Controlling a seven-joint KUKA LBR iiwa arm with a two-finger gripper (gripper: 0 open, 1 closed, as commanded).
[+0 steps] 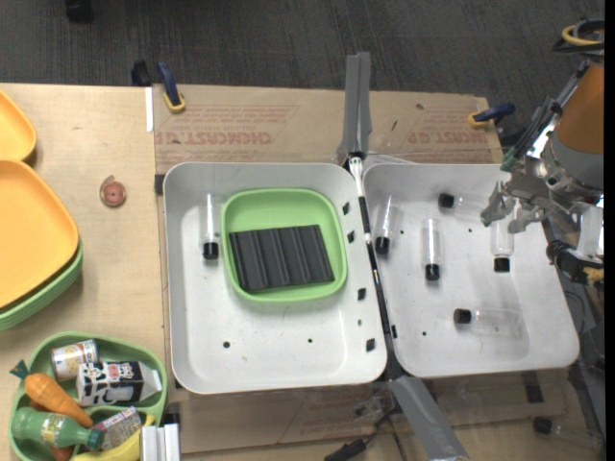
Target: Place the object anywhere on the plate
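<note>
A green square plate [235,221] lies in the left bin [183,286] with a dark ridged slab [281,257] resting on it. A clear tube with a black cap [209,229] lies just left of the plate. In the right bin [538,353] are several more clear black-capped tubes, among them one [382,227] by the left wall, one [431,250] in the middle and one [501,250] near the right wall. My gripper [508,213] hangs open at the bin's right side, just above that last tube, with nothing between its fingers.
Another tube [480,317] lies at the right bin's front and a small cap [446,201] at its back. Orange plates [29,229] and a bowl of toy food [82,401] sit on the bench to the left. Clamps [171,94] hold the cardboard behind.
</note>
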